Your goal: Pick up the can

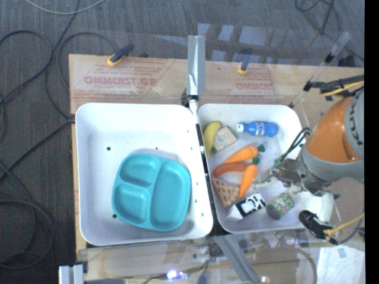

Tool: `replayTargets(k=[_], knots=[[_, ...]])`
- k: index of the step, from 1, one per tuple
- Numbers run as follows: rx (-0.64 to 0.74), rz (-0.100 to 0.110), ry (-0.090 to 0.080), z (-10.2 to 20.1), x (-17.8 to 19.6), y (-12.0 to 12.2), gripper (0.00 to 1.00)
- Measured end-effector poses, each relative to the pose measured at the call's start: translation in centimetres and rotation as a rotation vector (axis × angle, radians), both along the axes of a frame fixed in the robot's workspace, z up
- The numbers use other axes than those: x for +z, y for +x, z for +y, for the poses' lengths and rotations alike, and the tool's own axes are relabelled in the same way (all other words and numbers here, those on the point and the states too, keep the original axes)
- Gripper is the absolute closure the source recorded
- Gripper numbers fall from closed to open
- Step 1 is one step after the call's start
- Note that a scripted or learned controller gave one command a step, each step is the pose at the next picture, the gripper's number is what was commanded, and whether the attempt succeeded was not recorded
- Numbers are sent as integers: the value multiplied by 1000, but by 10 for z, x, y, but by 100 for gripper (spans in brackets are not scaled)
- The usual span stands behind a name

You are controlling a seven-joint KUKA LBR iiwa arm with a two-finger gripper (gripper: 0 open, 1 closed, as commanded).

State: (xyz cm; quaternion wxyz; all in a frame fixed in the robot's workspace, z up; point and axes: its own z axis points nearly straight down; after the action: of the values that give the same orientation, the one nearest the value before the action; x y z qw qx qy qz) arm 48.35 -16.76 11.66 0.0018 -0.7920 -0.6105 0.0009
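Likely light, stiff and slick, the can [280,206] wants gripping across its sides; claw [283,175] state unclear.

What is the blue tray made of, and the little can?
The blue tray looks like smooth moulded plastic: one even turquoise colour, rounded compartments, a soft sheen. The can looks like metal under a greenish printed label, though it is too small to be sure.

fixed overhead cam, slanted down, both bins [83,158] framed
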Motion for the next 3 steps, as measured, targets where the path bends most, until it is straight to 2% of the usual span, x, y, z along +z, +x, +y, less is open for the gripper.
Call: replayTargets(k=[1, 3], knots=[[-58, -4, 15, -36, -26, 5, 0], [-85, -8, 17, -36, -26, 6, 0]])
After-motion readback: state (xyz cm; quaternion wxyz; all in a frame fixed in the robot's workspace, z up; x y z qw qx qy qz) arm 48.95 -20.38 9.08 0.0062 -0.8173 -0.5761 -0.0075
